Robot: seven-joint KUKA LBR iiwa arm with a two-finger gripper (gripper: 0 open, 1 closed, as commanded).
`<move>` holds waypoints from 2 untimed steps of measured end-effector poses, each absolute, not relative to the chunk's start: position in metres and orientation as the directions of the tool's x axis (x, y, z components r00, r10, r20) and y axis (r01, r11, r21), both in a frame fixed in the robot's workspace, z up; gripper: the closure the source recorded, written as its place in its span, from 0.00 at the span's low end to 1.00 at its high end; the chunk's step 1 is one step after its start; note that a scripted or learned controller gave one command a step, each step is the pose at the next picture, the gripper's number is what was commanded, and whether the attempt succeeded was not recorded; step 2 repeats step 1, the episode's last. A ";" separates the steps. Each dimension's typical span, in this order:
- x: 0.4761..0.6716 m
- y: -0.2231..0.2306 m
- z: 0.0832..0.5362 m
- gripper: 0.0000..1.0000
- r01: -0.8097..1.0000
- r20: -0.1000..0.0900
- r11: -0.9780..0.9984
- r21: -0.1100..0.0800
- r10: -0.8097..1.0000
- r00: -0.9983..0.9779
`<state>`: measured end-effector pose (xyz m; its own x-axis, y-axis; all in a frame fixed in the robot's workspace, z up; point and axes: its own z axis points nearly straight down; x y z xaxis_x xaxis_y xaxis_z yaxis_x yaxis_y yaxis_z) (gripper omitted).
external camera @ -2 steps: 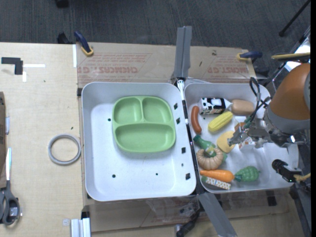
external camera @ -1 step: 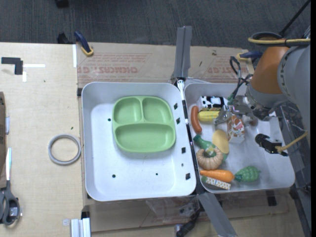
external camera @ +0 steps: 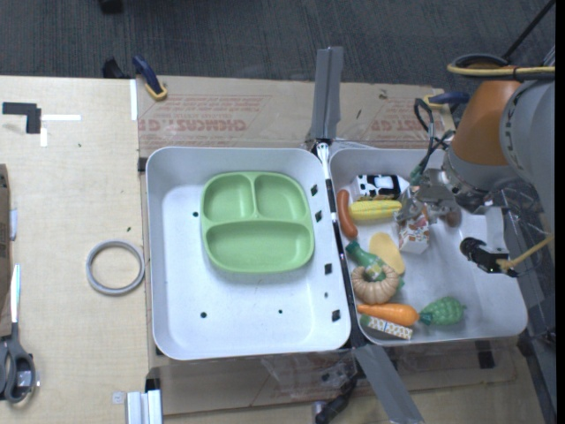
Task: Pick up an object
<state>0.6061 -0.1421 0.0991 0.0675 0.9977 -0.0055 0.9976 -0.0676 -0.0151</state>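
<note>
The gripper (external camera: 415, 223) hangs over the right bin's (external camera: 494, 325) middle, seemingly closed on 1 small carton (external camera: 415, 234): light, stiff, crushable; hold its flat sides.

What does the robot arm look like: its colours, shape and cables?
The arm is grey and rounded, with a broad orange band above the wrist. Yellow and black cables loop around it. The gripper is a small dark metal assembly.

A robot lab.
Robot arm (external camera: 516, 140) over white bins (external camera: 168, 263) on a taped desk (external camera: 71, 201), dark carpet (external camera: 265, 16).
</note>
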 end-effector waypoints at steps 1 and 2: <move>0.596 -0.088 0.243 1.00 1.000 -0.001 -0.022 -0.005 1.000 0.021; 0.596 -0.088 0.243 1.00 1.000 -0.001 -0.022 -0.005 1.000 0.021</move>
